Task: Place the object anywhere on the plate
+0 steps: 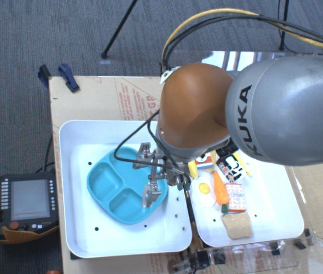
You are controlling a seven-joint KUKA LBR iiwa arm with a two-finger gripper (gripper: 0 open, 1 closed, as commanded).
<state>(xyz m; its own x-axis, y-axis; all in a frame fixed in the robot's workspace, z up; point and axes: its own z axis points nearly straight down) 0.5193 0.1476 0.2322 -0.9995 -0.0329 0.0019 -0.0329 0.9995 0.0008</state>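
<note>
A light blue divided plate [118, 193] lies in the left white bin [73, 153]. My gripper [147, 174] hangs over the plate's right edge, below the arm's orange band. Its metal fingers [149, 196] stand open, and I see nothing between them. In the right bin [275, 221] lie several toy foods: a carrot [221, 188], a fried egg [205, 188], a slice of bread [237, 226] and a red and white carton [235, 197]. The arm hides the back part of the right bin.
A yellow piece [193, 168] and a black and white packet [230, 167] lie close under the wrist. A teach pendant [25, 201] sits left of the bench. Blue clamps [67, 76] grip the board's far left corner.
</note>
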